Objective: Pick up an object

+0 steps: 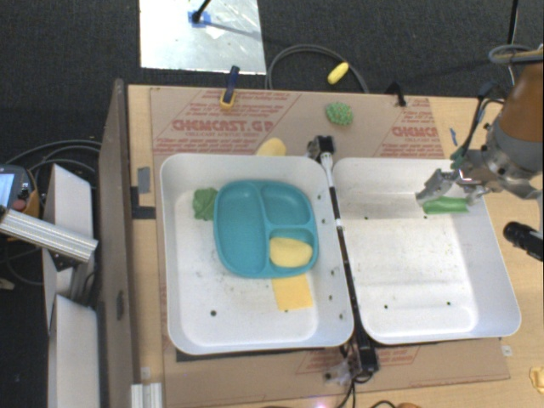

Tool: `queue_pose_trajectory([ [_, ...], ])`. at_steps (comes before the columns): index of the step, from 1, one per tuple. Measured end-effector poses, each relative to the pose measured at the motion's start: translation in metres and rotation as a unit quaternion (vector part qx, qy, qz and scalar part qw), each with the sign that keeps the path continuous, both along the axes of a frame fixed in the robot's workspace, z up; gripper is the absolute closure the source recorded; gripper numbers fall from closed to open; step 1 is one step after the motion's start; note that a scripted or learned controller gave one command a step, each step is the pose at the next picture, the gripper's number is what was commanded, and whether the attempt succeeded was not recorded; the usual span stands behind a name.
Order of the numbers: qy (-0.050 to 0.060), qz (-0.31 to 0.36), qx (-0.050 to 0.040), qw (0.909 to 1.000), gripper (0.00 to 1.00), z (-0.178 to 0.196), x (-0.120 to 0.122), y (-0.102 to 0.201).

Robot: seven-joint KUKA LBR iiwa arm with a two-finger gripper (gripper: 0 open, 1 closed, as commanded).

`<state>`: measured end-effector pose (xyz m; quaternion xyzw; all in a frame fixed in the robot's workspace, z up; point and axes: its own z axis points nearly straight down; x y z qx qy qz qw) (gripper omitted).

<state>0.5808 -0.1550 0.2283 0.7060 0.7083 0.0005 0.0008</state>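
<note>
My gripper (448,191) hangs over the far right part of the right bin (425,313). A small green pod-shaped piece (445,205) lies right at its tip, touching or just under it; whether it is gripped I cannot tell. In the left bin (183,313) sits a teal divided plate (251,228) with a yellow rounded piece (291,251) in its lower right compartment. A flat yellow slice (293,294) lies on the bin floor just in front of the plate. A green leafy piece (204,202) rests at the plate's left edge.
Behind the bins, on the cardboard, lie a yellow piece (272,148), a green knobbly piece (340,113) and a blue-and-yellow clamp (229,89). A black divider rail (338,228) runs between the bins. Cables and a yellow item (337,73) lie farther back.
</note>
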Motion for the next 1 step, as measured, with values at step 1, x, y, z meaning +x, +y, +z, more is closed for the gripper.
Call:
queue_pose_trajectory([
  [1, 0.000, 0.000, -0.0009, 1.0000, 0.00, -0.1290, 0.0472, -0.0355],
])
